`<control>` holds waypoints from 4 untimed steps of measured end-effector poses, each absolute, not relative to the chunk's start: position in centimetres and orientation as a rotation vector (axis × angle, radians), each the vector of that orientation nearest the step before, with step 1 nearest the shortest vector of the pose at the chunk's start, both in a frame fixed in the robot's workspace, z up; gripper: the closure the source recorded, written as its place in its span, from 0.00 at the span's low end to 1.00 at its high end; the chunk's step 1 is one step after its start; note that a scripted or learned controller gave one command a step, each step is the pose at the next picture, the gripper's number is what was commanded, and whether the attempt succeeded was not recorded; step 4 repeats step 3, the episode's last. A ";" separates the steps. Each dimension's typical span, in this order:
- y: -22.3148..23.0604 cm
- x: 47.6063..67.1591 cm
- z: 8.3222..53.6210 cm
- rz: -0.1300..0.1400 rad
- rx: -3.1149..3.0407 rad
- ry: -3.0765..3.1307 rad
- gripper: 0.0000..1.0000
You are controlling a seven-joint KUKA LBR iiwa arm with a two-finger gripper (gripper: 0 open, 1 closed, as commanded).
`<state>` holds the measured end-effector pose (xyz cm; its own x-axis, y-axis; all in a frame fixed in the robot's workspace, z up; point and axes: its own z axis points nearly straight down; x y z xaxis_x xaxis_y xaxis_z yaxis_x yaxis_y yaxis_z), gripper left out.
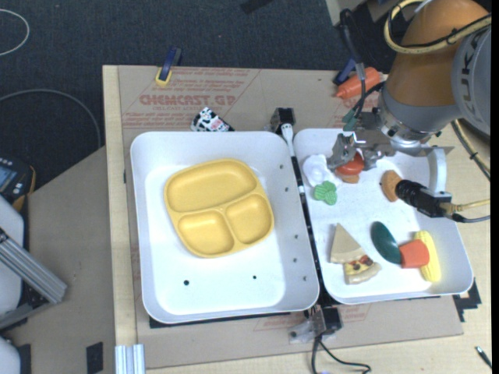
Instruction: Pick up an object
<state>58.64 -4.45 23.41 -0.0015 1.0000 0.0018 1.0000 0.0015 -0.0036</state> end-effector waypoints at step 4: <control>-3.7 57.8 22.6 0.002 -2.219 -2.220 1.00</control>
